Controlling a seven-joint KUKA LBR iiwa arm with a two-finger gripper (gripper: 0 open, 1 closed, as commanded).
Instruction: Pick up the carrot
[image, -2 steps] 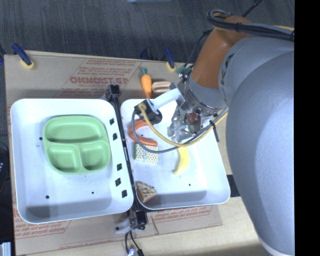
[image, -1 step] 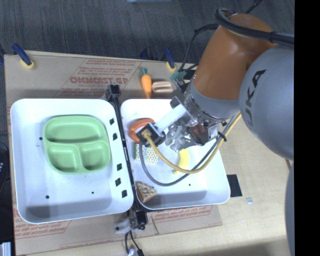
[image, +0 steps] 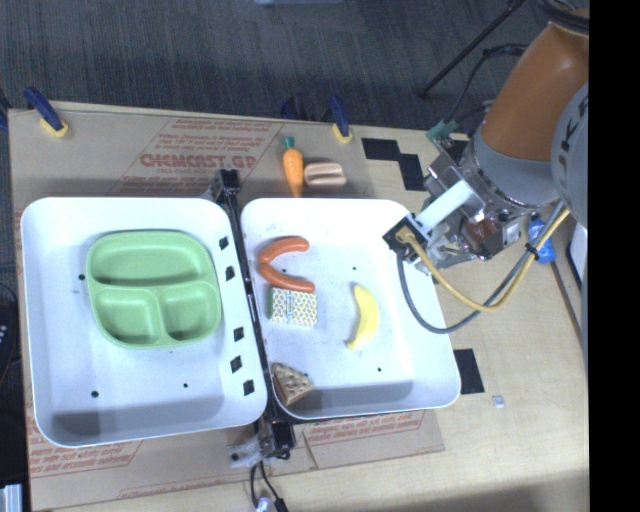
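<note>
The carrot (image: 292, 170), orange with a green top, lies on the cardboard just behind the right bin's (image: 430, 350) far rim, outside both bins. My gripper (image: 472, 238) hangs over the right bin's far right edge, well to the right of the carrot and apart from it. Nothing shows held in it.
A small brown and white bun (image: 324, 176) lies right of the carrot. The right bin holds two sausages (image: 284, 250), a checkered block (image: 294, 307), a banana (image: 364, 315) and a toast slice (image: 291, 382). A green divided plate (image: 155, 285) sits in the left bin (image: 50, 400).
</note>
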